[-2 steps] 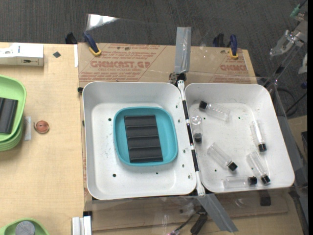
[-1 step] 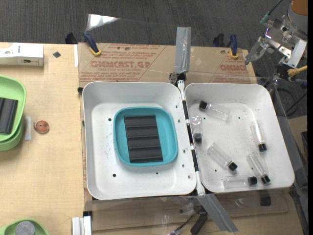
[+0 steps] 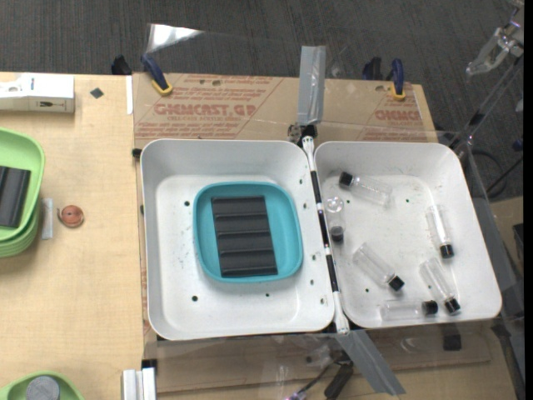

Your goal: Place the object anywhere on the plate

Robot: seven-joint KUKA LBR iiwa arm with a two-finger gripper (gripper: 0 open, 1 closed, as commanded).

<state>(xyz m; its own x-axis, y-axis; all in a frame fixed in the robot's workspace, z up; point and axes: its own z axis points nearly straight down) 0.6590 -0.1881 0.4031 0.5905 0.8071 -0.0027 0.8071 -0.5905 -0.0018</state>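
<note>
A pale wooden worktop (image 3: 83, 307) carries two shallow white bins side by side on brown cardboard, with dark carpet beyond the far edge.

Your objects are the clear vials with black caps scattered in the right bin (image 3: 475, 223). One vial (image 3: 364, 187) lies near the far left corner, another (image 3: 377, 268) sits near the middle, a third (image 3: 439, 230) lies toward the right wall, and a pair (image 3: 440, 290) crowds the near right corner beside one more (image 3: 408, 310) along the near wall. None of them is on the plate yet.

The teal plate (image 3: 204, 223) sits in the middle of the left bin (image 3: 166, 307), with a dark ribbed insert (image 3: 243, 235) covering its centre.

The arm is out past the right side of the bench, so you cannot tell how the jaws stand.

To do this step well, pick the middle vial: it lies apart from its neighbours and from the bin walls, so the jaws can straddle it freely. Close across the narrow body, not along its length. The vials look smooth and round, so expect rolling; come straight down. Lift clear of the divider between the bins before crossing, then release low over the ribbed insert, whose grooves should stop the vial from rolling off.
</note>
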